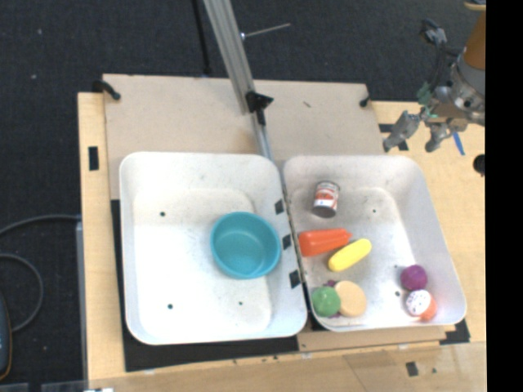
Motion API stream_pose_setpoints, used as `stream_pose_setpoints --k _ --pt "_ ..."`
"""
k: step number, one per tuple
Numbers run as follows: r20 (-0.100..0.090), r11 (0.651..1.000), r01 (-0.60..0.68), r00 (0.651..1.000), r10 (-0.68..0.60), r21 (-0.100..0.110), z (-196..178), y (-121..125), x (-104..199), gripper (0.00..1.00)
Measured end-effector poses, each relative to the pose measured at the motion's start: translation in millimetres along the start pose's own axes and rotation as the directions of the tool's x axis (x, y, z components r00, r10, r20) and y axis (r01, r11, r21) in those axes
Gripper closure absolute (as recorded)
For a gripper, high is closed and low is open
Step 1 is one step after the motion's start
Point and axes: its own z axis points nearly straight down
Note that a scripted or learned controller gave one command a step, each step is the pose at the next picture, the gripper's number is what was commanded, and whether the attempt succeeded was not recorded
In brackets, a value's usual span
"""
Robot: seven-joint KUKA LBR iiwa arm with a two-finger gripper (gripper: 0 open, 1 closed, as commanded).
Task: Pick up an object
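The two-finger gripper [418, 135] is hanging at about two o'clock in the view, outside the bins and just past the far right corner of the right-hand shallow white bin [435, 219], over the pale wooden bench [188, 113]; its two dark fingers are standing spread apart with nothing between them. Down from it, toward five o'clock in the view, the right bin is holding all the small things. A small cylindrical can with a red and white label [326, 198] is lying at the bin's eleven o'clock. An orange carrot-shaped toy [324, 241] is resting near the bin's left wall at nine o'clock, its tip touching a yellow banana-shaped plastic toy [350, 254] at the centre. At seven o'clock a round green ball [327, 301] is sitting against a pale tan round piece [352, 298]. At four o'clock a purple ball [413, 278] is lying just above a white, red-speckled, egg-shaped object [419, 303]. At nine o'clock in the view, the left-hand shallow white bin [163, 186] is holding a round teal plastic bowl [244, 245] near its right wall, well apart from the gripper.
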Motion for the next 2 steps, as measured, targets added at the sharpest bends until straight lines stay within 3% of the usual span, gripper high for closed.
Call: stream_pose_setpoints --k 1,2 --pt "0.001 1.0 0.001 1.0 -0.001 0.001 0 0 0 0.0" --pt "0.001 1.0 -0.003 1.0 0.003 0.002 51 -4 -1 0.0"
